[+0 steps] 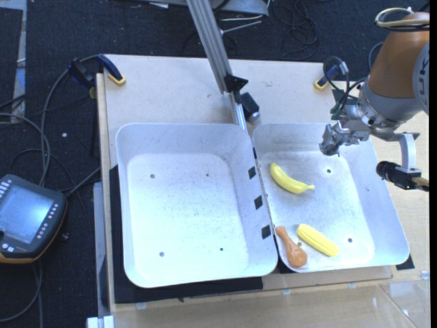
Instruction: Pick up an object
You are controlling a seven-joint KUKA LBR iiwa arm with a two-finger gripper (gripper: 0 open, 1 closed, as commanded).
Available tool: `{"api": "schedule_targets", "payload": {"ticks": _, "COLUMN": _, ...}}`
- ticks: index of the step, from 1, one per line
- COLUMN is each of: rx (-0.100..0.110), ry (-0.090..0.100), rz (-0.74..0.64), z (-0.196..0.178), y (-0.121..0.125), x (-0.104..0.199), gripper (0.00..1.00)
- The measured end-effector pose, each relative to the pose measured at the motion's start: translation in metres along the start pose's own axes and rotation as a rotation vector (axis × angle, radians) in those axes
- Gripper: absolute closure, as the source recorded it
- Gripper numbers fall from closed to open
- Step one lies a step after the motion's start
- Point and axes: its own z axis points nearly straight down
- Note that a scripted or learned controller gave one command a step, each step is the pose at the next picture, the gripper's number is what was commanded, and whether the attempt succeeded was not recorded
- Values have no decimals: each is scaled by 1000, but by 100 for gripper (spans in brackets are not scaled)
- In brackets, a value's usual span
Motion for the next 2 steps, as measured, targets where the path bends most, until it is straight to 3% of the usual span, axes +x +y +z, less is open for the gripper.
{"api": "schedule_targets", "payload": {"ticks": 2, "rx": 4, "ry": 2, "rz": -4, "z": -13, "y": -3, "x": 109, "gripper": 100}}
